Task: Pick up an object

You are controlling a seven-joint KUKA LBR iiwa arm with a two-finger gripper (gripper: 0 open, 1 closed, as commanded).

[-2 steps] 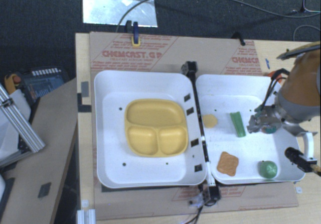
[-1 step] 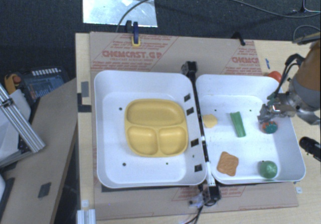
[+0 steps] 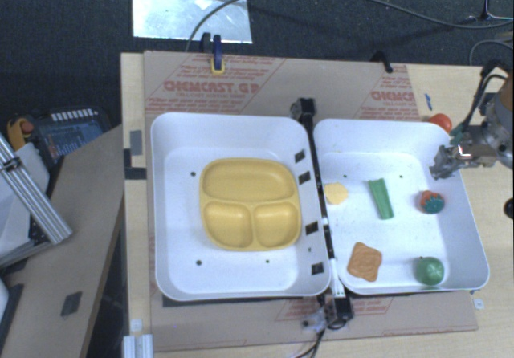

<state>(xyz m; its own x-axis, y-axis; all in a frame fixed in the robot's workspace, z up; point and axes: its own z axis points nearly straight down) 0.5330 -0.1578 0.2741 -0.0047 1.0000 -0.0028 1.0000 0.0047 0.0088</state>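
The right bin (image 3: 353, 136) holds a green stick (image 3: 381, 197), a pale yellow round piece (image 3: 336, 193), an orange-brown flat piece (image 3: 365, 262), a green ball (image 3: 430, 270) and a small red and teal ball (image 3: 431, 202). My gripper (image 3: 444, 167) hangs at the right bin's far right rim, just above the red and teal ball and apart from it. Nothing shows between its tips. An orange-red object (image 3: 440, 120) lies outside the bin, behind the gripper.
The left bin (image 3: 173, 148) bears a yellow divided tray (image 3: 247, 202). A black clip strip (image 3: 309, 180) joins the two bins. Cables run across the dark floor behind the bench. A metal frame (image 3: 28, 192) stands at the left.
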